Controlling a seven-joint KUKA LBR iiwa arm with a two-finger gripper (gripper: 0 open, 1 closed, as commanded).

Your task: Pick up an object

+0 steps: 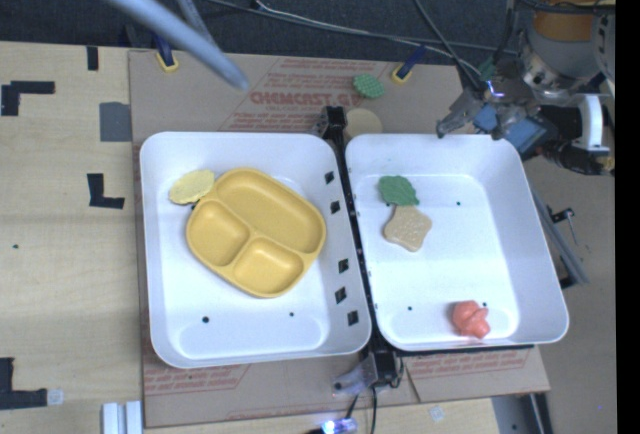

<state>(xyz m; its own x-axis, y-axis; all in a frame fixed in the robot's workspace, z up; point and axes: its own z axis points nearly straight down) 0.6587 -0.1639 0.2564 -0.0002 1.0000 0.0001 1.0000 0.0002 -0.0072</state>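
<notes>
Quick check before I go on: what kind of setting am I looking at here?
Likely a robot lab test bench: two white bins clipped together on cardboard, toy food like the yellow divided plate, loose cables, and the gripper above the right bin's far corner.

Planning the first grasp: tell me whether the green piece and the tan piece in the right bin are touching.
Touching. The camera view shows the green piece with its lower edge meeting the top of the tan piece, no white bin floor between them.
</notes>
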